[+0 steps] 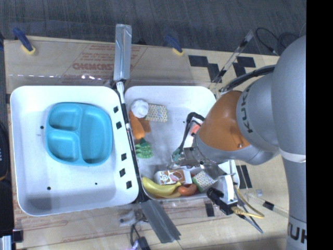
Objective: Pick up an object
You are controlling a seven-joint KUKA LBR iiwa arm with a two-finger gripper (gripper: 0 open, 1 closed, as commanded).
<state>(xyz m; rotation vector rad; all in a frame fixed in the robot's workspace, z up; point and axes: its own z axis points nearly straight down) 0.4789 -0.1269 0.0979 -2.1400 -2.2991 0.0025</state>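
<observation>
Grey-and-orange arm's gripper is lowered into the right white bin, above a yellow banana, finger state cannot be told.

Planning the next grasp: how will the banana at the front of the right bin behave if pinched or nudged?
The banana looks smooth and curved, so it may slip or pivot when pinched. Wedged against the bin wall and the small carton, it probably won't roll far.

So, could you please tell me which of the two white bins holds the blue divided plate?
The left bin: the blue divided plate lies in it, while the right bin holds the toy food.
</observation>
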